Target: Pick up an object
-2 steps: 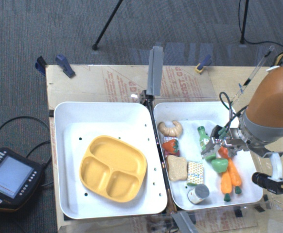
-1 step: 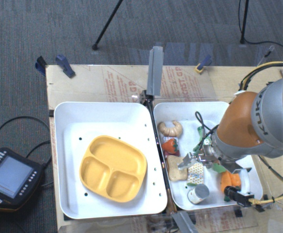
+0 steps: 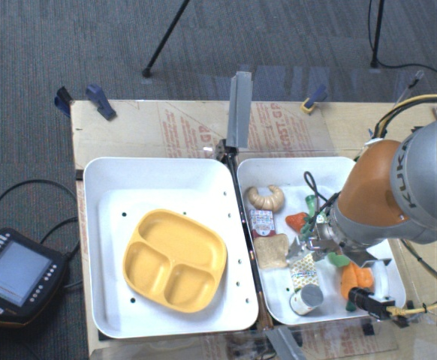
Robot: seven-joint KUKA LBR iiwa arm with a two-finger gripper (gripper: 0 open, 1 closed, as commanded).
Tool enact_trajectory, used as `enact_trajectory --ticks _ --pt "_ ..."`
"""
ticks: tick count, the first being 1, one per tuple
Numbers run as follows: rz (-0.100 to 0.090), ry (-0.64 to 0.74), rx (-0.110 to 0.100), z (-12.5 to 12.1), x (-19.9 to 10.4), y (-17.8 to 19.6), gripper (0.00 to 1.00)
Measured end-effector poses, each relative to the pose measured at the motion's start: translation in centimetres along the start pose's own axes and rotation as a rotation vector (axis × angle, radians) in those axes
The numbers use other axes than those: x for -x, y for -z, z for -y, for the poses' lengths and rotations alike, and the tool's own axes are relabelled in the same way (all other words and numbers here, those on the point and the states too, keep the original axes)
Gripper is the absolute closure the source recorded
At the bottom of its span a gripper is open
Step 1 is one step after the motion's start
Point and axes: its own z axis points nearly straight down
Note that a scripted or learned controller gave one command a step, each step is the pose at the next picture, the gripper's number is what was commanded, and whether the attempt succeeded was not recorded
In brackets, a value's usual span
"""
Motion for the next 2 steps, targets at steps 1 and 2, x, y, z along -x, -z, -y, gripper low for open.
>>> enact_trajectory --ticks 1,2 --pt "0.004 0.037 0.006 -0.9 -7.9 10.2 1.00" --pt "0.006 -0.072 -0.003 -3.4 -6.9 8.8 1.00"
